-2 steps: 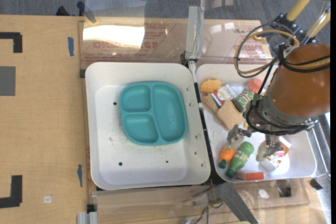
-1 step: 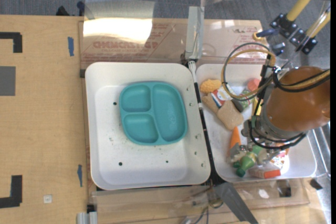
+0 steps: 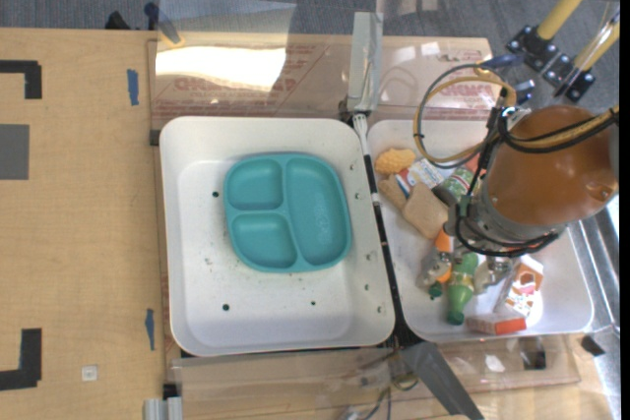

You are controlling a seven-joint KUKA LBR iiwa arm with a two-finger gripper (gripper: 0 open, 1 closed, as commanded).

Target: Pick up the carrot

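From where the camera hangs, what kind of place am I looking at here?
Probably a robotics lab bench rather than a kitchen: a grey arm with an orange band reaches over two shallow white bins, one bearing a teal divided plastic plate, the other toy food, on taped cardboard.

**Where Things Sit**

2 bins sit side by side on the tabletop (image 3: 69, 211). The left bin (image 3: 187, 241) has a plate with 3 parts (image 3: 287, 211) in its middle. The right bin (image 3: 566, 295) holds a pile of toy food. The arm (image 3: 546, 167) hangs over that pile. A bottle (image 3: 459, 288) lies near the front, with a carton (image 3: 522, 295) just to its right. A small bun (image 3: 396, 159) lies at the back left.
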